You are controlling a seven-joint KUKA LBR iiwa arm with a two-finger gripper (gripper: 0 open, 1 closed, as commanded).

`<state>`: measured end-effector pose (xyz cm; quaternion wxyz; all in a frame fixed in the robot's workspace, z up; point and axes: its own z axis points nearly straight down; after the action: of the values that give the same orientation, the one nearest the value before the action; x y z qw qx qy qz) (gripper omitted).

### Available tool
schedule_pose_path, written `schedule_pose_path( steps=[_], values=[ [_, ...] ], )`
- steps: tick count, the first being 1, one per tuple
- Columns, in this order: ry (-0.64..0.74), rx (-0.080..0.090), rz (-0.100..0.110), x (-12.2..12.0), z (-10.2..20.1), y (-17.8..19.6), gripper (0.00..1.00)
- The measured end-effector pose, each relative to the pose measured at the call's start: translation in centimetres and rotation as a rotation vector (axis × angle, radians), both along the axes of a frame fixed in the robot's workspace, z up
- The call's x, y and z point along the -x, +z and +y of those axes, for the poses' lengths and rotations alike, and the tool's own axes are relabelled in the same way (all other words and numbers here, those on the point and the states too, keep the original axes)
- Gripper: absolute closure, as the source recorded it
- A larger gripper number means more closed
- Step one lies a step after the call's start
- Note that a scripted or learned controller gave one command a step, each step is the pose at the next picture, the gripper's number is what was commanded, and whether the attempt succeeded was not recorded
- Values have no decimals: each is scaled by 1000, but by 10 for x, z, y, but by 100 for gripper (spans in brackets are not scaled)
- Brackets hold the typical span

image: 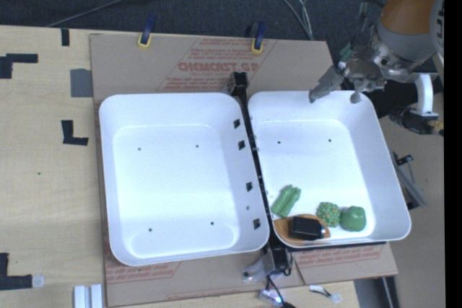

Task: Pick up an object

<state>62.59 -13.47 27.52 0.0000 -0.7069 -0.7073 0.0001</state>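
Item: tool [333, 94], two dark fingers spread apart with nothing between them, hanging over the far rim of the right bin [382, 141] — carried there by the grey arm [408, 18] with its orange band, which reaches in from the right. Judged placement: a ready or transit pose, held high at the bin's edge so the bin floor stays open to the overhead camera before any descent. Item: candidate objects, four, clustered well apart from the tool in the opposite, near corner of the same bin; the bin floor between tool and cluster is bare. The grouping against the near wall looks like the result of things sliding or being dropped there, though this cannot be confirmed. Entries — a green ridged vegetable-like piece [286, 200], elongated, lying at a slant, nearest the divider between the bins; a bumpy green-yellow piece [328, 213] resembling broccoli; a smooth rounded green piece [353, 218], just beside it and farthest from the divider; a small black block [306, 229] resting on an orange-brown dish-like item [283, 230], hard against the near wall. Handling note: the slanted green piece stands slightly clear of the others, probably the easiest grasp. Item: left bin [123, 155], across the divider from the tool. Both bins sit on a cardboard sheet [209, 65] on the counter [43, 155].
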Motion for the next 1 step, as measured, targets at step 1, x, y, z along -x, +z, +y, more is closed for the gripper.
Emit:
schedule_pose_path(
  steps=[1],
  values=[
    [6, -2, 9, 57, 95, -91, 0]
  ],
)
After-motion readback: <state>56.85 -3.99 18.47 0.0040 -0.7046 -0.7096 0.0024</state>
